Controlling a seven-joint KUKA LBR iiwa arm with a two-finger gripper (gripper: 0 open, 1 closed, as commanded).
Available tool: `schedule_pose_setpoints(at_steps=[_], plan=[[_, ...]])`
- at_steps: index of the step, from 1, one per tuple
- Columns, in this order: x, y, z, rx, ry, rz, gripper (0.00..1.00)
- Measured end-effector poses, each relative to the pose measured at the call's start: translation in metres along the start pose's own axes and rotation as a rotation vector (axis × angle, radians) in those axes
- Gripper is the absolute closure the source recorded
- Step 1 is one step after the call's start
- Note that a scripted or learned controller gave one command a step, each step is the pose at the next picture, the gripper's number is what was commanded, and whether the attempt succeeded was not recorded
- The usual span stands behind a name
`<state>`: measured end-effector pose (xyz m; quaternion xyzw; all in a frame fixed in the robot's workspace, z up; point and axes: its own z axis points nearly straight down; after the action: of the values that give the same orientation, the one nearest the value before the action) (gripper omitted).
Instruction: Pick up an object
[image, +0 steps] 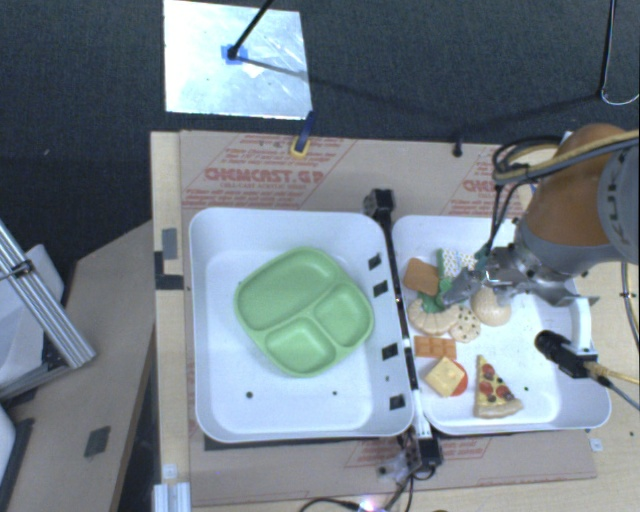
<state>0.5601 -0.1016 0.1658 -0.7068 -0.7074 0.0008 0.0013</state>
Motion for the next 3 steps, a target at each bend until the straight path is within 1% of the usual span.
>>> schedule_pose_setpoints(at_steps=[1, 2, 3], plan=[[0.01, 0.004, 0.055, 0.001, 0.001, -0.001, 0.0], [0.009, 0.008, 0.075, -0.011, -0.001, 0.001, 0.0], [0.008, 0.011, 0.062, -0.028, -0.006, 0.002, 1.0]])
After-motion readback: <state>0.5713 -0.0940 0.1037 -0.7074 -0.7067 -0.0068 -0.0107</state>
